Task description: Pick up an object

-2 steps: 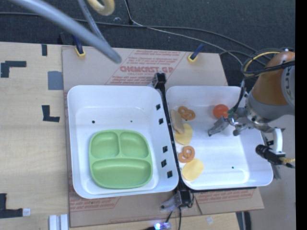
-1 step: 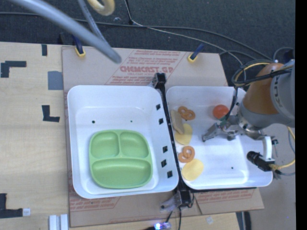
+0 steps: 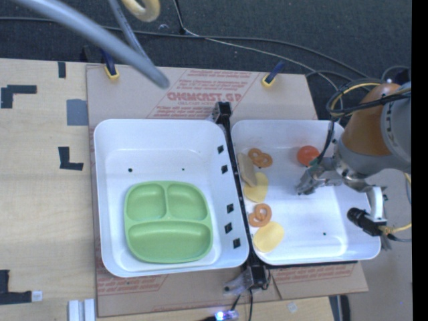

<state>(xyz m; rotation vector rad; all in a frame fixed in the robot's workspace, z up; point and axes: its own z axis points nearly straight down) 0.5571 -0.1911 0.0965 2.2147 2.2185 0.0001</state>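
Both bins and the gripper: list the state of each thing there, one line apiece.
Green tray: lying flat in the left bin, right side up.
Red ball: resting in the right bin, apart from the gripper.
Pretzels: lying flat near the divider.
Yellow chips: lying flat beside the pretzels.
Gripper: low over the right bin, nothing seen in it.

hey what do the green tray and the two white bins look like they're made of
Green tray: likely molded plastic, matte, with soft rounded dividers and one even color. White bins: probably thin formed plastic, smooth and slightly glossy, with rounded corners and rolled rims. Neither can be confirmed by look alone.
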